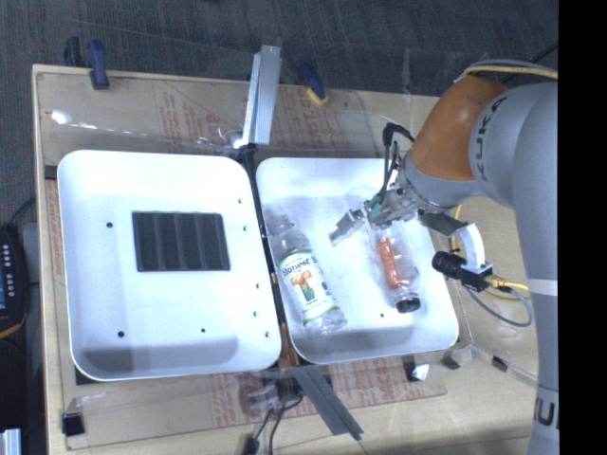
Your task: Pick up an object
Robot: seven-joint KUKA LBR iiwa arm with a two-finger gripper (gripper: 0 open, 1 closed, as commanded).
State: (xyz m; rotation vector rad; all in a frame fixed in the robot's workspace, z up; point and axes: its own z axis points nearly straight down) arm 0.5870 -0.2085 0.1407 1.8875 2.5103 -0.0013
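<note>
Two clear bottles are seen in the right bin (436, 335): a labelled bottle (305, 281) by its left wall, an orange-filled bottle (393, 265) farther right. Above the latter, the gripper (365, 218) is held spread, nothing between its fingers.

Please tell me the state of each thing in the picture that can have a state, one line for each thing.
labelled bottle: lying on its side in the right bin, near the left wall.
bottle with orange content: lying down in the right bin, dark cap toward the near edge.
gripper: low over the right bin, at the far end of the orange bottle.
left bin: holds a dark ribbed panel lying flat.
</note>
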